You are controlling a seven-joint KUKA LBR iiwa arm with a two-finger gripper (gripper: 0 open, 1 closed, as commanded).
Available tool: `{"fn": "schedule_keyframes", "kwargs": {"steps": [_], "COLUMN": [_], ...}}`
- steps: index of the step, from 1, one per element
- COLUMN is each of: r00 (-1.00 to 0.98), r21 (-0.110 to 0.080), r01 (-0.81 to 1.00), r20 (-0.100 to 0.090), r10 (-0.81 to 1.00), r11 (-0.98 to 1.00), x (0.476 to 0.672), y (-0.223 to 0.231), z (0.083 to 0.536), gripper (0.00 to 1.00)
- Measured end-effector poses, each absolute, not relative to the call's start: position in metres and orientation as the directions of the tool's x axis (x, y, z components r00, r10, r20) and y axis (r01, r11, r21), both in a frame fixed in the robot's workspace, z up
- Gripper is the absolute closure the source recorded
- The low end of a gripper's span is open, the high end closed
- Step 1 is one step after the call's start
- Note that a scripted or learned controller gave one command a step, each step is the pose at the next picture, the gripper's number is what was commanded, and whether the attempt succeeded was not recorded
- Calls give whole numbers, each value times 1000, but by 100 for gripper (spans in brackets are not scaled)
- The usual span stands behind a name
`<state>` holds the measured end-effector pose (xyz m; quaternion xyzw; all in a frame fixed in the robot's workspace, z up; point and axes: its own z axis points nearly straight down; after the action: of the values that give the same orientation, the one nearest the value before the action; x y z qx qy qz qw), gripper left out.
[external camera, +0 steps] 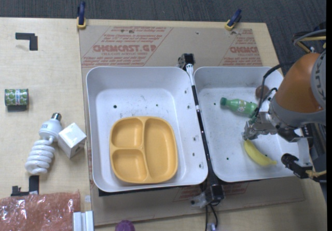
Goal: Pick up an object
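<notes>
In the right bin [223, 165] a yellow banana [259, 154] lies near the front right. A green plastic bottle [239, 105] rests on its side further back. My gripper [252, 132] reaches down from the right, just above the banana's upper end and a little in front of the bottle. Nothing visibly hangs from it. The arm's orange band [296, 90] and grey wrist cover the bin's right side.
The left bin [98, 121] holds a yellow three-section plate [143, 149]. Left of the bins, on the bench, lie a spiral light bulb [42, 145], a small white box [72, 139], a green can [16, 97] and a pink mesh bag [36, 212].
</notes>
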<state>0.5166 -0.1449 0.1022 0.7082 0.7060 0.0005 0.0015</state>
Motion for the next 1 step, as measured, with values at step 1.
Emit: {"fn": "schedule_keyframes", "kwargs": {"steps": [1], "r00": [3], "r21": [3], "r01": [1000], "r20": [-1], "r10": [1000], "r11": [-3], "x": [517], "y": [-145], "z": [102], "gripper": [0]}}
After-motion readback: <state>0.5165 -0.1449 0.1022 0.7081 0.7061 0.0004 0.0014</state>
